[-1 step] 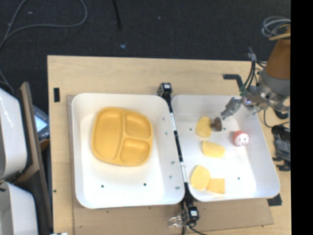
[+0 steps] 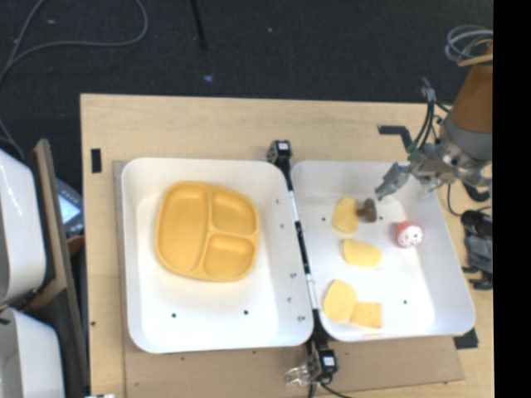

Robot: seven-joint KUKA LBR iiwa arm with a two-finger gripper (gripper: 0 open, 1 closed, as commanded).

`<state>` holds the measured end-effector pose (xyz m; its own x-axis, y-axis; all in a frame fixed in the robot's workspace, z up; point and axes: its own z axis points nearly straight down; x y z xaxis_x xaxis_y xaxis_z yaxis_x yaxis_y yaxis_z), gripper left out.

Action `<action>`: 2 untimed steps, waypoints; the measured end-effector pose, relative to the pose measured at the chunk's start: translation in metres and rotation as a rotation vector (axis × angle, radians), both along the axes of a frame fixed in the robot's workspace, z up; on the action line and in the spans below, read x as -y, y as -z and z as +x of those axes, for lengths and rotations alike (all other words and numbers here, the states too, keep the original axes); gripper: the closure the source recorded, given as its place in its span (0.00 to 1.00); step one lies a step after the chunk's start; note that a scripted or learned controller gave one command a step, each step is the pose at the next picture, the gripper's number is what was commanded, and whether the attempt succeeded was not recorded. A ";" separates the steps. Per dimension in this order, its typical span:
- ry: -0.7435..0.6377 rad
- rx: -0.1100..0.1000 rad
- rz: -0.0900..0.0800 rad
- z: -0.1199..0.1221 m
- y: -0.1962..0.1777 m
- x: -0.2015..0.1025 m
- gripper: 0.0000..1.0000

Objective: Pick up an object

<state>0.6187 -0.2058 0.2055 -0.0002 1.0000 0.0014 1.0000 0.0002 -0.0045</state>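
Wooden worktop [image 2: 249, 123] carries 2 bins. Right bin [image 2: 431, 305] holds yellow pieces, a red-white ball [image 2: 407, 235] and a small brown lump [image 2: 366, 211], likely light and stiff; pinch its sides. End effector [image 2: 388, 183] hovers near it; jaw state unclear.

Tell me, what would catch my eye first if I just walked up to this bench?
Probably the big yellow divided tray, lying alone in the left white bin. Next, the right white bin with its scatter of small things: several pale yellow pieces, a small brown object and a little red-and-white object. Above that bin's far edge hangs the gripper of the grey arm with the orange band, close to the brown object.
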 end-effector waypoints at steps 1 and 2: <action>0.000 -0.005 0.001 0.004 0.065 0.002 0.00; 0.000 -0.004 0.001 0.003 0.111 0.002 0.00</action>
